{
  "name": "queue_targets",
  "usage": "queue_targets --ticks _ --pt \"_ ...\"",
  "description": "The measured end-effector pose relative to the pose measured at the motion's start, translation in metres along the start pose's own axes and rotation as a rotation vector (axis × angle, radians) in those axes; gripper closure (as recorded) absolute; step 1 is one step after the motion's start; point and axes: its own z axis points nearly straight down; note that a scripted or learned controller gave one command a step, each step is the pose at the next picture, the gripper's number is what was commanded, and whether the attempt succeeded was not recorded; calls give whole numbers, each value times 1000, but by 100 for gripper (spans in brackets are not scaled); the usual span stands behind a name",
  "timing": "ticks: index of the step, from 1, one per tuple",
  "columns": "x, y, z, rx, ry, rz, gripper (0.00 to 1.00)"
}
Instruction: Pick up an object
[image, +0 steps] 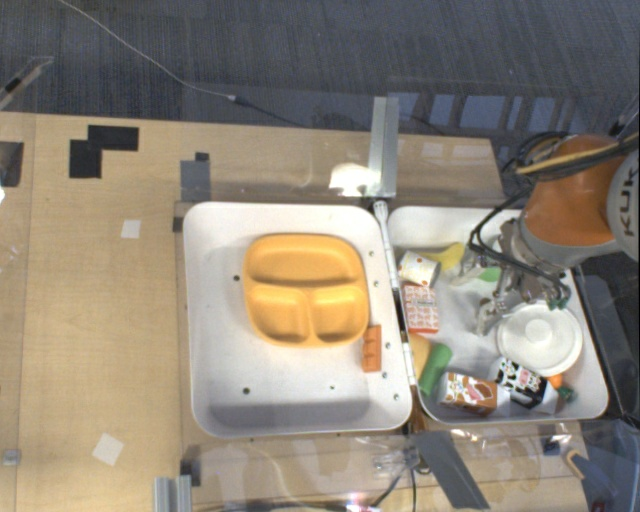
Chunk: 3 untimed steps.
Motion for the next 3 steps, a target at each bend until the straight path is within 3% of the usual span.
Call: queue_targets --ticks 1,2,3 --pt "-50 32 2 -3 13 253 0" --pt "-53 8 -34 -1 4 106 0" --pt "-81 46 -3 1 9 94 0"
